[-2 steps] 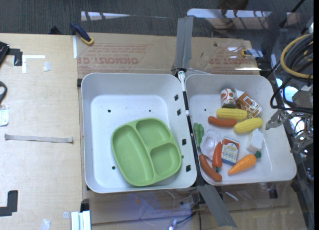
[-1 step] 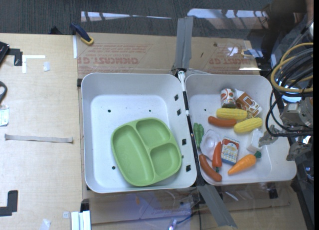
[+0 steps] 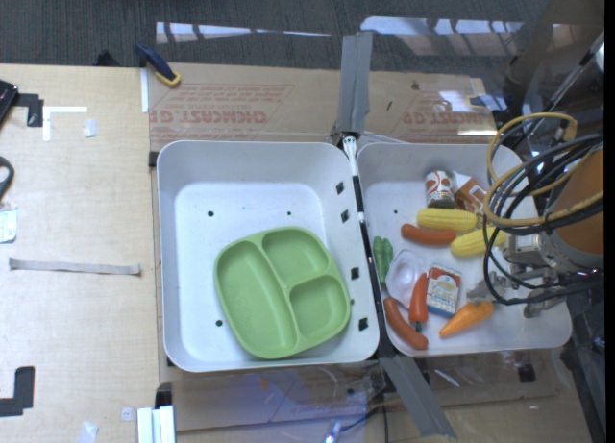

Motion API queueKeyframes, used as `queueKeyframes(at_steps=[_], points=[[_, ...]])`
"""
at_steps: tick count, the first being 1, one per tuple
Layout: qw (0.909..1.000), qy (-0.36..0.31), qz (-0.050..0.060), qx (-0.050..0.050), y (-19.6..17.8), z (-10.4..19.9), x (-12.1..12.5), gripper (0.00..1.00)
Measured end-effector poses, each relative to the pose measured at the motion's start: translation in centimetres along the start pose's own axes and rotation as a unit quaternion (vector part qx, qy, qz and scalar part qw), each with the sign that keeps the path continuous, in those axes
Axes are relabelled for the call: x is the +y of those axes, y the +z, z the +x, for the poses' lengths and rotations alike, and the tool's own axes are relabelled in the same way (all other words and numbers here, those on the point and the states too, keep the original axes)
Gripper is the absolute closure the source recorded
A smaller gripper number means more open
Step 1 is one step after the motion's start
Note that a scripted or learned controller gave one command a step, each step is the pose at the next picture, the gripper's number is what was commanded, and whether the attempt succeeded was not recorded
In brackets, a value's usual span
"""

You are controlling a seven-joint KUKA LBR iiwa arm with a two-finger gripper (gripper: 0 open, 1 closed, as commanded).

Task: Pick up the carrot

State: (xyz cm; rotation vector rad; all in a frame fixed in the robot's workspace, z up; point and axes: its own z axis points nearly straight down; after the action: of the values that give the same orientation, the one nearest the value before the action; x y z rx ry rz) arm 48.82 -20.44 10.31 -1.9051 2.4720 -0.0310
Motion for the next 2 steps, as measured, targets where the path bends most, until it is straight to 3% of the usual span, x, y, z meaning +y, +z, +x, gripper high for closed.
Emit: queueKeyframes(at_steps=[1,2], points=[[0.9981,-0.06,-0.015,0.0,1.2,-4.6,2.3,0.0],[0.986,-0.166,-0.014,-0.002,-2.0,-9.1,3.4,0.0]])
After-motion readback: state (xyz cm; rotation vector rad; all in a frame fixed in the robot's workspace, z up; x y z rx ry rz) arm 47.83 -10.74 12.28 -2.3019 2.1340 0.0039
